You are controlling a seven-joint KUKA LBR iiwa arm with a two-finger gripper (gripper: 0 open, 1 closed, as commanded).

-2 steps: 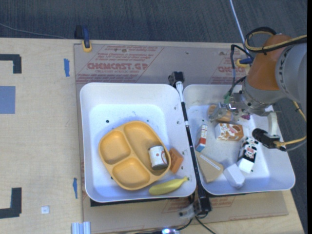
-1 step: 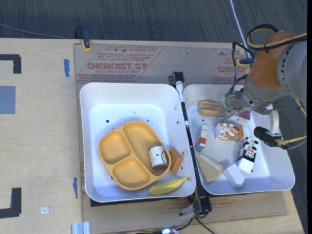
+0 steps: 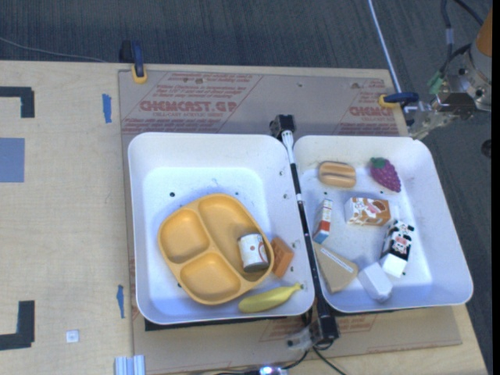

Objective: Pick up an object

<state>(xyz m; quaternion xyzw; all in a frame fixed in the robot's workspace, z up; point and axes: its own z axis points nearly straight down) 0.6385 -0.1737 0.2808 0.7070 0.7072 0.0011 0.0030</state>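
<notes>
My gripper hangs above the back right corner of the right bin, outside its rim, and nothing shows between its tips. In that bin lie a hot dog, purple grapes, a small white carton, a snack packet, a cow-patterned bottle, a sandwich wedge and a white block. The left bin holds a yellow divided plate with a small can on it, a brown toast piece and a banana.
Both bins rest on a cardboard sheet over a wooden bench. A black clamp sits at the back between the bins. A blue clamp is near the gripper. A thin pole slants across the back right.
</notes>
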